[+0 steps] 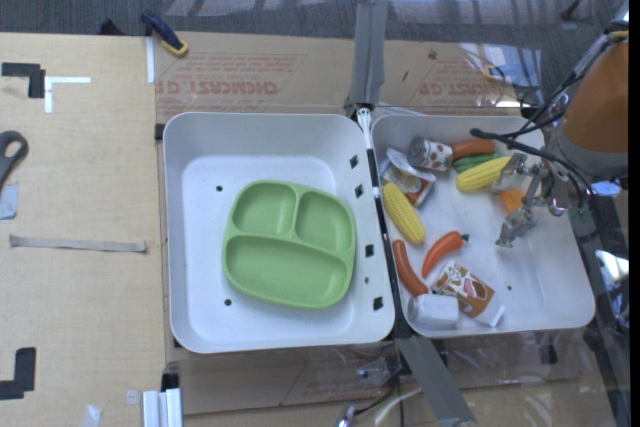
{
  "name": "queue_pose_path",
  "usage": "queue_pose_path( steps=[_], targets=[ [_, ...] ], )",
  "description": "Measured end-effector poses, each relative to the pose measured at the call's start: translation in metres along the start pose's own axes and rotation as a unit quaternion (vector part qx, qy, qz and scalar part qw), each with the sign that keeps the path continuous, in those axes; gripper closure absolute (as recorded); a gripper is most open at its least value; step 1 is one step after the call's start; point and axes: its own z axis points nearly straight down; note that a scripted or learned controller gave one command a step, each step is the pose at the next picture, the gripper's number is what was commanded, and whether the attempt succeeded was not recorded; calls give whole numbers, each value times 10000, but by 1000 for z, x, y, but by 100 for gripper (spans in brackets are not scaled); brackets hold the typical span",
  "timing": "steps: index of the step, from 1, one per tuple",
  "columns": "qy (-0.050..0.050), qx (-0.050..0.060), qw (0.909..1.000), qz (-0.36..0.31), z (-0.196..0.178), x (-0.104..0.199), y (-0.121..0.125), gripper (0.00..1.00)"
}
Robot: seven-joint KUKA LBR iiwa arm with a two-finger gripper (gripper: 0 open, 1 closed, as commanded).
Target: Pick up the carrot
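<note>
The carrot [442, 253] is a tapered orange piece with a green stem end. It lies at a slant in the middle of the right bin [560, 300], between a yellow corn cob [403, 212] and a printed carton [466, 288]. My gripper [510, 233] hangs over the right half of that bin, right of the carrot and a little further back, apart from it. A small orange piece [512, 198] shows just behind the gripper's metal parts. Nothing can be seen held in the gripper.
At the back of the right bin lie a can [432, 154], a long orange piece [474, 148] beside a green one, and a second corn cob [483, 173]. A red sausage [408, 268] and a white block [436, 309] sit near the front. The left bin [190, 215] holds a green divided plate [290, 243].
</note>
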Motion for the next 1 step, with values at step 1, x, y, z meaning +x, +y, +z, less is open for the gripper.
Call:
queue_pose_path(
  steps=[1],
  targets=[
    [-35, 3, 10000, -4, -11, -2, 1, 100]
  ],
)
